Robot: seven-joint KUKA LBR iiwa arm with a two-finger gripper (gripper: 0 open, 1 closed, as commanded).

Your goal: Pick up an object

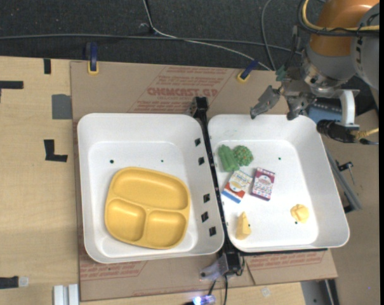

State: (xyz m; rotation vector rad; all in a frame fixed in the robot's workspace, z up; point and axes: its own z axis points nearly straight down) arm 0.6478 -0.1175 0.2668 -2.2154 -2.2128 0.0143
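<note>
The hand [279,105] hangs above the far rim of the right bin [325,170], near that bin's far left corner, with its two dark fingers [263,105] spread apart and nothing between them. Above it the grey wrist and orange band rise toward the upper right of the view.

Inside the right bin the things sit clustered toward the left and near sides. A green leafy piece [234,155] lies closest to the dividing edge, at the left of the floor. Just beside it, toward the near side, a small white card with red and blue print [237,186] touches or nearly touches a purple-and-white packet [263,183]; the view is too coarse to say which. A pale yellow wedge [242,225] rests close to the near left corner, and a small yellow lump [299,213] sits apart at the near right. The far right part of this bin's floor is bare white, giving open room below the hand.

The left bin [90,170] holds a yellow divided tray [147,206], set toward its near side, with bare floor along the far wall. Both bins stand on a cardboard sheet [166,88] on the counter [26,170], their inner rims meeting along a line of black clips [206,170].
</note>
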